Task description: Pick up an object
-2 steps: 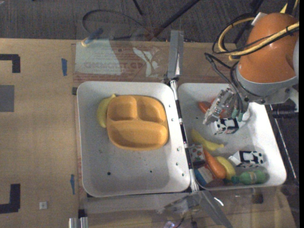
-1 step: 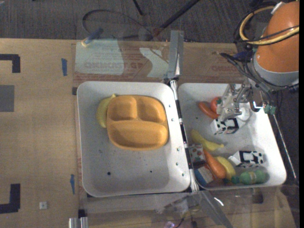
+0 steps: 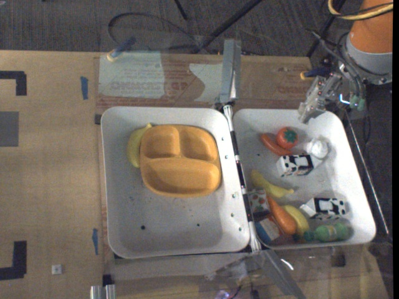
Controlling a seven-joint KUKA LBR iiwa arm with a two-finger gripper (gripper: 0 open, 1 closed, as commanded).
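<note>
- The arm (image 3: 373,27), grey with an orange band, enters at the upper right of the camera view.
- The gripper (image 3: 313,108) hangs over the far right corner of the right bin (image 3: 358,185), at its rim. Whether its fingers are apart or together cannot be told; nothing is seen between them.
- The left bin (image 3: 124,223) holds an orange divided tray (image 3: 181,159), upside unclear, with a yellow banana (image 3: 134,147) tucked partly under its left edge.
- The right bin holds the loose objects: a tomato (image 3: 287,136) resting on a carrot (image 3: 272,144) near the far side, a white ball (image 3: 318,147) just beside them, and a cow-patterned block (image 3: 295,164) below.
- A second banana (image 3: 270,185) lies mid-bin along the left wall.
- At the near edge sit a second cow-patterned block (image 3: 326,207), a second carrot (image 3: 282,218), a green bottle (image 3: 328,232), and a small printed box (image 3: 258,202).
- All objects lie apart from the gripper.
</note>
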